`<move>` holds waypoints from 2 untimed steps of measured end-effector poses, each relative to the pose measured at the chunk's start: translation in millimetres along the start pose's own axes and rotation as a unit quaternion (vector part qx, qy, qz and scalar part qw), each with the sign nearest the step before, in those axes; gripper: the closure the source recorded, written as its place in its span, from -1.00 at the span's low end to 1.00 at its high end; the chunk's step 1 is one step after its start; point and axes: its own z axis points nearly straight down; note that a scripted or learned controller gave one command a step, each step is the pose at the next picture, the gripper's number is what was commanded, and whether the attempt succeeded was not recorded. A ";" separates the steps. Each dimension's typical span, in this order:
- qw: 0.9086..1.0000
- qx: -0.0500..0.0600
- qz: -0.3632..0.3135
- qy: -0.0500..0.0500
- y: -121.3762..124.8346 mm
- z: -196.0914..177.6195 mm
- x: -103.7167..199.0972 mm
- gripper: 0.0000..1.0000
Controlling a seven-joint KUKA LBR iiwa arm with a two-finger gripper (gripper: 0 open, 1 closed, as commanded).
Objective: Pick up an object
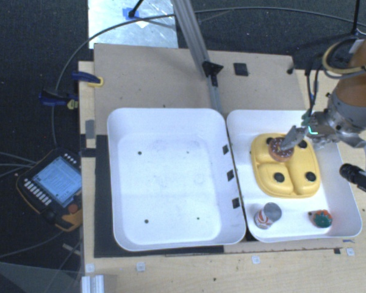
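So the pick isn't done as far as I can judge. The arm [354,96] comes in from 3 o'clock and the gripper [288,144] is down in the right bin [354,224], tip right over the upper left part of the yellow toy [287,170]. There's a brownish round thing at the tip, too blurry to call, maybe part of the toy, maybe a small separate object. Can't tell the gripper's state from here, and nothing is visibly clamped in it, so I wouldn't call it a grasp.

Where stuff sits: the yellow toy lies flat in the middle of the right bin, clearly not lifted. At 6 o'clock from it, near the bin's front wall, there's a small grey-and-red ball [268,215], and at about 4 o'clock a little green-and-orange thing [321,218]. Both are well apart from the gripper. The left bin [119,163] has no objects that I can spot.

My read: the reach-in part is done, and closing on something plus the lift are left.
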 end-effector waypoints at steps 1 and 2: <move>1.000 -0.002 0.000 0.000 0.8 -1.3 0.0 -1.00; 1.000 0.000 0.000 0.000 10.9 51.3 3.0 -1.00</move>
